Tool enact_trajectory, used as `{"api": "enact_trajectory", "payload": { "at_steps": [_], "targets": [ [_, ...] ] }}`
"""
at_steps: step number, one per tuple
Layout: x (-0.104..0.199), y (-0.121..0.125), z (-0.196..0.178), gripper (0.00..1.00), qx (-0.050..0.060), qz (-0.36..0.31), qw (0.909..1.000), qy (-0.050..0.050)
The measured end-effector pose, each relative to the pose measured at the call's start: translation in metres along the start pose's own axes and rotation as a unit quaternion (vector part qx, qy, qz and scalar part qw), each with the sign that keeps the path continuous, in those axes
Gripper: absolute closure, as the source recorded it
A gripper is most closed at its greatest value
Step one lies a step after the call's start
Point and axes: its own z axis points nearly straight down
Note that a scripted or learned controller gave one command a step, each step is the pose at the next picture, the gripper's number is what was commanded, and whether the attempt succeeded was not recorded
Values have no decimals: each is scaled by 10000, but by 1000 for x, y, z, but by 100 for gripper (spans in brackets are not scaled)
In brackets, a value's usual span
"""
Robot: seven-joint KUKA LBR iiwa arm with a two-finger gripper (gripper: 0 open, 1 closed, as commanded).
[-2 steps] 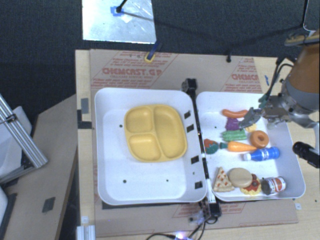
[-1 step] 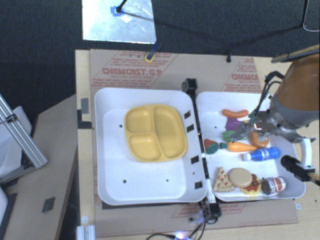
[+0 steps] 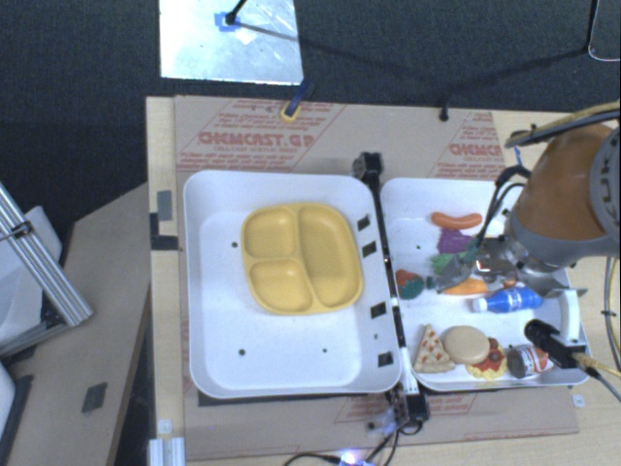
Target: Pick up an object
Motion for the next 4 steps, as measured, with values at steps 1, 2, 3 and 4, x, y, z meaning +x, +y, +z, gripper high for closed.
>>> {"api": "enact_trajectory", "payload": {
  "at_steps": [1, 2, 3, 4],
  "targets": [
    [4, -8, 59, 0, 6, -1, 10000, 5],
    [5, -6, 67, 0, -36, -7, 10000, 4],
    [5, -6, 57, 100, -43, -5, 10000, 1],
    [5, -9, 13, 100, -46, -13, 10000, -7]
  ]
}}
